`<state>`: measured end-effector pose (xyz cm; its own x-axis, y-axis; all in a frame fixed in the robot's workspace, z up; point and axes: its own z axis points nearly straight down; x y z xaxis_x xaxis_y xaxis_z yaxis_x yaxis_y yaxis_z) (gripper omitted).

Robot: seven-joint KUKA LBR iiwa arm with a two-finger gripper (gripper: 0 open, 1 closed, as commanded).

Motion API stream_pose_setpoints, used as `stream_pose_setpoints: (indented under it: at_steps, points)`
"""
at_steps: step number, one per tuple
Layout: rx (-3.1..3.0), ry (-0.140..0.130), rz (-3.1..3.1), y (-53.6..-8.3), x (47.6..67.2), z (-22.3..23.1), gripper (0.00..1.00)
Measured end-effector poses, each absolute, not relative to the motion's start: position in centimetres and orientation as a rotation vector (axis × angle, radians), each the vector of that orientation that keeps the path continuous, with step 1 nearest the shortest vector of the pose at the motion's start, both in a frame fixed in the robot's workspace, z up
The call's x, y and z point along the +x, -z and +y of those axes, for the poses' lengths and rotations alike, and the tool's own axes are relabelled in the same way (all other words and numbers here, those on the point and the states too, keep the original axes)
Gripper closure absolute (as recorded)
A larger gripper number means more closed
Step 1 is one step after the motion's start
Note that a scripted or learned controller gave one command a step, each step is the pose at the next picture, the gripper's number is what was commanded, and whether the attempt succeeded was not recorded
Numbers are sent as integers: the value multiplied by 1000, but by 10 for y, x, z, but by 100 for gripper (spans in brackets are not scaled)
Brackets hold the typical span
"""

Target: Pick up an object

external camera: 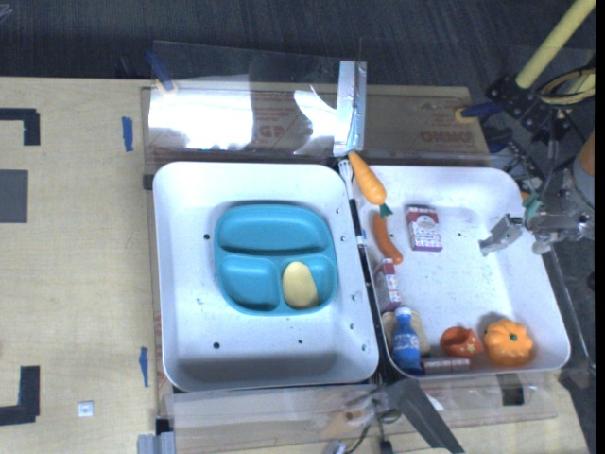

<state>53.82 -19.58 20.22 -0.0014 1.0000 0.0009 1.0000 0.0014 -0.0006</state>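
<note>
At the bottom of the frame I see the left bin [180, 282], its blue tray [265, 244] holding a yellow egg-shaped object [301, 285]. Lower right, a small pumpkin [509, 341] and bottle [406, 341]. The gripper [515, 233] hovers mid-right; its fingers' spread I cannot tell.

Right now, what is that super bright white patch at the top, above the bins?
In the camera view, that is glare: light bouncing off a clear plastic sheet behind the left bin, washing out what lies under it. The blue tray and the yellow egg-shaped thing are evenly lit and sharp, and the pumpkin looks a little soft.
</note>
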Motion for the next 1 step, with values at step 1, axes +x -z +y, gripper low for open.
stream_pose_setpoints:
  at_steps: [1]
  points:
    - [-2061, 7, -2381, -88, 587, -136, 0]
